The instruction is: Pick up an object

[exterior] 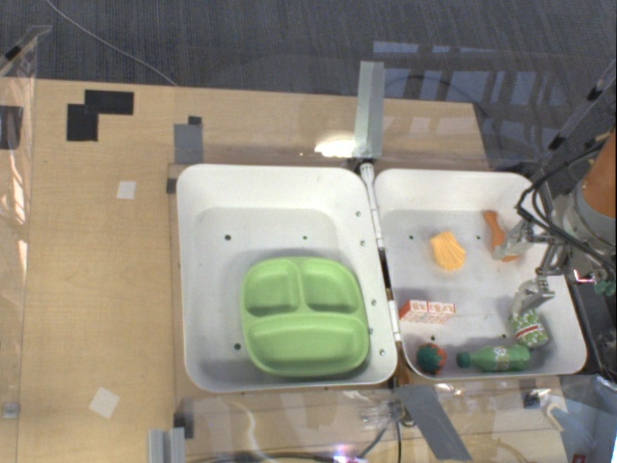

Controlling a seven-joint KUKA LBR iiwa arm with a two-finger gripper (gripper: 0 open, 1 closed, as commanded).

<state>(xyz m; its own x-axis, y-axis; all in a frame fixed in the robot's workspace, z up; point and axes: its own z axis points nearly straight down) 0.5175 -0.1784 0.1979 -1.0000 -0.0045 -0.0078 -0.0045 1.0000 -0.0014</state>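
In the right bin (415, 201), my gripper (523, 272) hangs near the right wall, reaching in from the right. It is open, with bare bin floor between the fingers. One fingertip (509, 249) is beside an orange carrot-like piece (493, 228). The other fingertip (533, 293) is just above a small green and white can (529, 330). A yellow-orange piece (448, 251) lies left of the gripper. A green bottle (495, 357) lies along the front wall, next to a small red and green ball (430, 357). A red and white packet (427, 310) lies flat further left.
The left bin (202, 258) holds a green divided plate (305, 314). A metal post (368, 114) stands behind the divider between the bins. Black cables (554, 177) loop from the arm over the right bin's far right corner.
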